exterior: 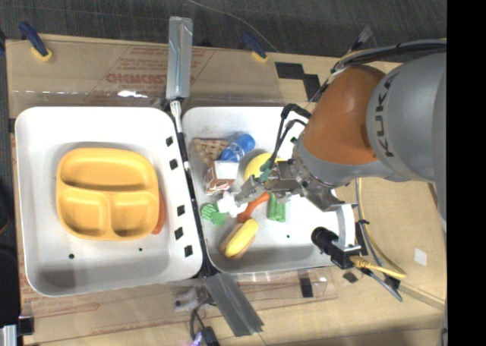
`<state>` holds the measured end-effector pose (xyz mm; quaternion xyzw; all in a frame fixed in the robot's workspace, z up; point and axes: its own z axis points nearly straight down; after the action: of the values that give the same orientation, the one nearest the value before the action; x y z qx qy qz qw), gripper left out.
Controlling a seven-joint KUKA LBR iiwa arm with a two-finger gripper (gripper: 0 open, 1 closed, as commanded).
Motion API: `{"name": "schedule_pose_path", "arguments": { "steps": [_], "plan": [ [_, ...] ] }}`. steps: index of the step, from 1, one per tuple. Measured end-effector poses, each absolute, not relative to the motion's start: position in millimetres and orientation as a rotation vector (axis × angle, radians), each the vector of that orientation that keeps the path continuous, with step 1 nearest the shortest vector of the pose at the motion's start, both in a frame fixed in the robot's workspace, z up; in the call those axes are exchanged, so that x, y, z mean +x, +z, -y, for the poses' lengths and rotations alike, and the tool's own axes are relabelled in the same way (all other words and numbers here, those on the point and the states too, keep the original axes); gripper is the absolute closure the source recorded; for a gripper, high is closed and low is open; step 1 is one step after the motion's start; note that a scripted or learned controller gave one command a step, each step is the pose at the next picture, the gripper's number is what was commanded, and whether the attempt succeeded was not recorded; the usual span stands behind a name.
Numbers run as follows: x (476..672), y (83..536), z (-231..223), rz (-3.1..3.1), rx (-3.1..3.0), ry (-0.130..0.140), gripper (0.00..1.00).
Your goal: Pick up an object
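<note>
Two shallow white bins [45,139] sat on my table; my jaws [254,189] hung over the right bin's clutter beside a yellow plastic banana [241,238], grip state unclear.

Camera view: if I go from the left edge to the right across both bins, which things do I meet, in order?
Yellow tray → divider between the bins → brown packet → yellow banana-shaped toy → green block → orange band of the arm.

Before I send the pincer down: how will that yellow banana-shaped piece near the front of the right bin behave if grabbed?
The yellow banana-shaped piece looks like smooth moulded plastic, so probably light, stiff and somewhat slippery. Its rounded, curved body may roll or pivot if pushed. It lies on bare floor of the right bin, mostly apart from the clutter, so it could slide freely.
</note>
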<state>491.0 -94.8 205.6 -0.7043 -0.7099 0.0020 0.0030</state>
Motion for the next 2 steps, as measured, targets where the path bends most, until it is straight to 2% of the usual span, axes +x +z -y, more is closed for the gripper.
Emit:
{"name": "schedule_pose_path", "arguments": {
  "steps": [1, 2],
  "plan": [
    [610.3, 90.8, 138.4, 1.989, -2.43, 0.001, 0.0],
    [648.5, 126.8, 127.2, 2.114, -2.296, 0.046, 0.0]
  ]
}}
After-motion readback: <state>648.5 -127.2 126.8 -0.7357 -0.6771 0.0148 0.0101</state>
